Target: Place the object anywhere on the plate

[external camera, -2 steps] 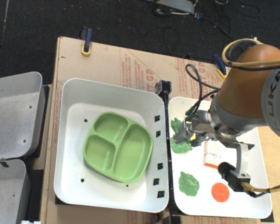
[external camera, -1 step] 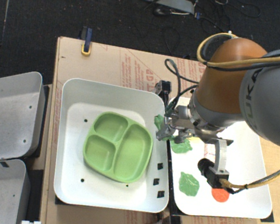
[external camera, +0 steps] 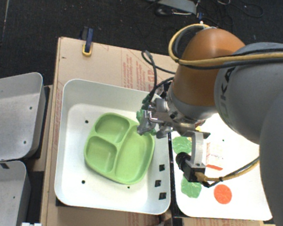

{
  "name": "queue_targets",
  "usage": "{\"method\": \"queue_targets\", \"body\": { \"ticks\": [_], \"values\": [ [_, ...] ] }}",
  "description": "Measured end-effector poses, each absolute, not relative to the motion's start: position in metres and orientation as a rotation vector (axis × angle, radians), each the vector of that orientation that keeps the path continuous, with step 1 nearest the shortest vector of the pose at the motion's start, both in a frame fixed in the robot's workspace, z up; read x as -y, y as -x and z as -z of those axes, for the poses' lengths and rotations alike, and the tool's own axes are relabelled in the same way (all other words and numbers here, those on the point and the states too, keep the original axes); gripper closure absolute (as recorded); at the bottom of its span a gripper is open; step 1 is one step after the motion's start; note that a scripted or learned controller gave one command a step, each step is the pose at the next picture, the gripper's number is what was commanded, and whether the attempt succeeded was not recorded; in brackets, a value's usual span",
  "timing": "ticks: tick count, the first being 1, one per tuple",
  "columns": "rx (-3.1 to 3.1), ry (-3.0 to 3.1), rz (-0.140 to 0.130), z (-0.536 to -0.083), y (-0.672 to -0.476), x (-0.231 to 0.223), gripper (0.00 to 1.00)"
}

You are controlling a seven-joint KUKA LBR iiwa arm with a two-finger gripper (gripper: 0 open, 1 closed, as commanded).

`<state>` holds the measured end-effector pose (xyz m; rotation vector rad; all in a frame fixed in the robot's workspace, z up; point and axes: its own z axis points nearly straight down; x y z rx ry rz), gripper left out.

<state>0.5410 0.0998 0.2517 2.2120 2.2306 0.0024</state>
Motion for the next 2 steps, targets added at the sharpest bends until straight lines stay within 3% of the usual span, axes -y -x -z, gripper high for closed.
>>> {"method": "queue_targets", "body": {
  "ticks": [1, 2],
  "values": [
    [-2.231, -2.214, 0.001, -0.225, -0.549, -0.154, 1.0],
    [-2.225, -2.217, -0.001, -0.242, -0.546, -0.153, 1.0]
  ]
}}
